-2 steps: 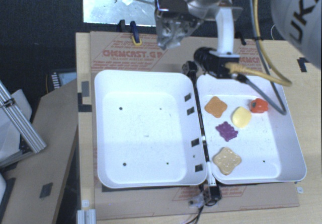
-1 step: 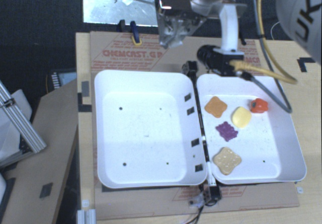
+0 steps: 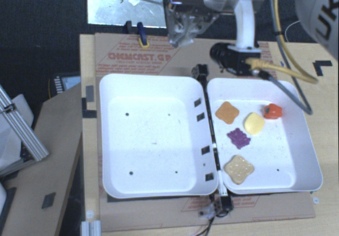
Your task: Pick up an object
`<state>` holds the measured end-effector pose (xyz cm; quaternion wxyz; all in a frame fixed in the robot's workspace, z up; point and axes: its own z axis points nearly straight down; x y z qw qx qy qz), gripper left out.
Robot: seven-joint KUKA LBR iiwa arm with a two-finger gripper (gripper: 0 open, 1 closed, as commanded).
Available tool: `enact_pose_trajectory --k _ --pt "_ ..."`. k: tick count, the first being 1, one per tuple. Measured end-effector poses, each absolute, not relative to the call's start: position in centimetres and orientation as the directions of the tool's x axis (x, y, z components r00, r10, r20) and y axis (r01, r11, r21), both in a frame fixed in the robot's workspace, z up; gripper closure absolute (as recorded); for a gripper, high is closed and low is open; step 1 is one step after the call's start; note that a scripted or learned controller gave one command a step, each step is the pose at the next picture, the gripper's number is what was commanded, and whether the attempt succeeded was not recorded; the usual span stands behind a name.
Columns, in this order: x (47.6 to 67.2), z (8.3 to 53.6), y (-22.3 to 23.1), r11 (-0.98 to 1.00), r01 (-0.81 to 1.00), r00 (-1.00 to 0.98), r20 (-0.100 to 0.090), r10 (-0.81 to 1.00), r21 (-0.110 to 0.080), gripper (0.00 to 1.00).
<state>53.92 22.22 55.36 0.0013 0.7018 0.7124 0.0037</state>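
gripper (image 3: pixel 180 36) blurred, fingers unclear | tomato (image 3: pixel 273 111) (stem indistinct) in right bin (image 3: pixel 304 150)

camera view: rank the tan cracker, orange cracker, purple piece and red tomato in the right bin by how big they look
1. tan cracker
2. orange cracker
3. purple piece, close to the orange one, so unsure
4. red tomato
The tan cracker lies nearest the camera, which may flatter it.

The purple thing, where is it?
The purple thing lies in the right bin, near its middle, just below the orange piece and beside the yellow piece.
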Motion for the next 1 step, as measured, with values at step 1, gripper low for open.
enact_pose_trajectory --k 1 --pt "53.93 56.49 22.25 0.020 1.000 -0.020 0.005 1.000 0.009 1.00"
